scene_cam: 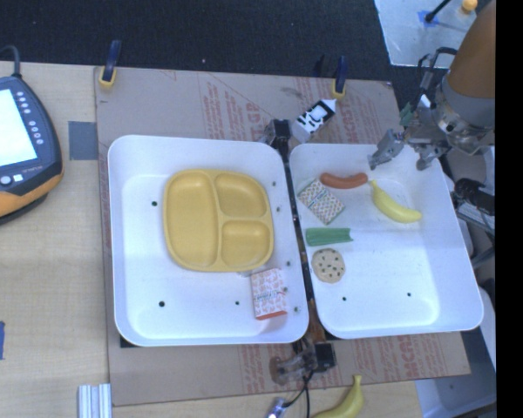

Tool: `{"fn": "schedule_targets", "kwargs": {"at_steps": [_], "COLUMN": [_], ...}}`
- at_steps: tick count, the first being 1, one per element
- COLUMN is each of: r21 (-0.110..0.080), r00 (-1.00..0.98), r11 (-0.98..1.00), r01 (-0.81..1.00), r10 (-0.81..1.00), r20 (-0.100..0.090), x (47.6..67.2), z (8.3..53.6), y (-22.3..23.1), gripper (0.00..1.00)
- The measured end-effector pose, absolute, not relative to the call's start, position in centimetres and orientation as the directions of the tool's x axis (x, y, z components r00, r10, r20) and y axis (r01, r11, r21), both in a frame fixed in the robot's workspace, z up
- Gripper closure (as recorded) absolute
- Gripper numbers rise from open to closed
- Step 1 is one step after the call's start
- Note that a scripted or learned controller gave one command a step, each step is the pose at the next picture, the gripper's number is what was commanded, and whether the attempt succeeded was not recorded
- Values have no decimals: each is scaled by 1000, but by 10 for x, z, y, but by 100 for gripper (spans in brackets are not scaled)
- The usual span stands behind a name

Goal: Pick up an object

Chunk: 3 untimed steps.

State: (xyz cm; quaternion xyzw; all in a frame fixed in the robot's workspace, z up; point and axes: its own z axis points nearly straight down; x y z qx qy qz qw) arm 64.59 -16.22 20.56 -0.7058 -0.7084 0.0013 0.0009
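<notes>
My gripper (404,153) hangs over the far right corner of the right bin (436,307), its fingers spread and nothing between them. Just below it lies a yellow banana (394,205). A red-brown sausage (343,180) sits to the gripper's left. Further left in that bin are a checkered packet (321,201), a green strip (329,235) and a round cookie (329,265). The left bin (139,303) holds a yellow divided plate (218,219) and a small pink-and-white carton (268,293) near its front edge.
A control pendant (13,146) rests on the bench at the far left. A black-and-white object (314,117) lies behind the bins, and a second banana (344,401) lies in front of them. Clamps (110,64) pin the cardboard's back edge.
</notes>
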Motion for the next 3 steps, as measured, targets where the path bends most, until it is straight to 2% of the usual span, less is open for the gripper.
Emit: {"fn": "schedule_targets", "kwargs": {"at_steps": [1,2,3], "r21": [-5,-5,0], "r00": [-5,-6,-5], "r11": [5,6,5], "r01": [1000,1000,1000], "r10": [1000,1000,1000], "r20": [-1,-2,2], "x": [623,624,657], "z": [91,102,193], "y": [-191,-192,-83], "gripper": [0,100,100]}}
